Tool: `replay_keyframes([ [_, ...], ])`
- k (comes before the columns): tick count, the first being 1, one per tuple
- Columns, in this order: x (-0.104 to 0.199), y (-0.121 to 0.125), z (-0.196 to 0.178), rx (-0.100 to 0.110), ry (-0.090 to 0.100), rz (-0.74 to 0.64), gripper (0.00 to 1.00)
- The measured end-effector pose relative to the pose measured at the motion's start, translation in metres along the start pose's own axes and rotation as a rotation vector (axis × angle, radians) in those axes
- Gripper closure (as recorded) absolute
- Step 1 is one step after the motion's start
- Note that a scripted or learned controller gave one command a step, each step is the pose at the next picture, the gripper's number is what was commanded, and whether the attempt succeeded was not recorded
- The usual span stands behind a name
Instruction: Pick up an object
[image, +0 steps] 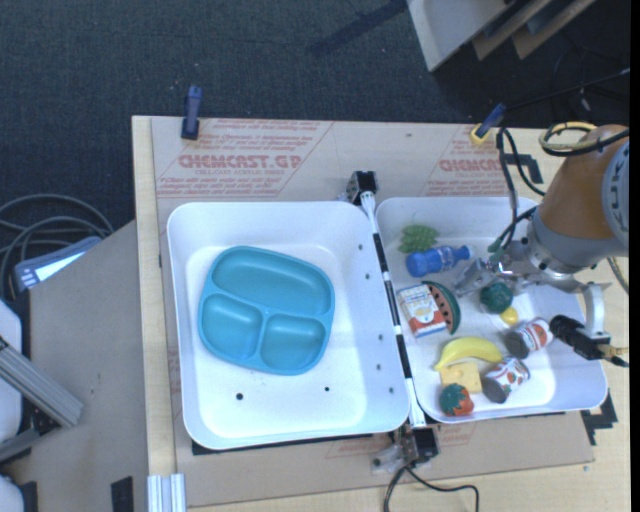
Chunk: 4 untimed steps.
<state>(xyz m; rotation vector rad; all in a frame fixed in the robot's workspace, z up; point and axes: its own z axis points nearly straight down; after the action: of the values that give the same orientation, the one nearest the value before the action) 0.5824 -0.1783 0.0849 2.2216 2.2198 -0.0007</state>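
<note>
nothing is lifted yet, so the pick is all still to do. nearest the camera in the right bin (590, 385), the red-and-green toy (457, 399) and the small can (505, 378) sit by the front wall, and the banana (470, 351) lies just behind them. farther back from the banana, the dark green ball (495, 296) lies right at the hand (497, 272), which is down among the toys; i cannot tell whether it is open or closed. beyond it sit the blue bottle (436, 260) and the leafy green (420, 238).

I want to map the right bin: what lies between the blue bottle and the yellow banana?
In the camera view, between the blue plastic bottle and the yellow banana lies a small white carton with red print.
</note>
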Motion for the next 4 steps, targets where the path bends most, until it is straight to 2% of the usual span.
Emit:
replay_keyframes([
  [1,0.0,0.001,-0.011,-0.004,-0.001,0.0,1.0],
  [2,0.0,0.001,-0.01,-0.004,-0.001,0.0,0.0],
  [3,0.036,-0.071,-0.008,-0.002,-0.001,0.0,0.0],
  [4,0.059,-0.014,0.0,0.0,0.001,-0.002,0.0],
])
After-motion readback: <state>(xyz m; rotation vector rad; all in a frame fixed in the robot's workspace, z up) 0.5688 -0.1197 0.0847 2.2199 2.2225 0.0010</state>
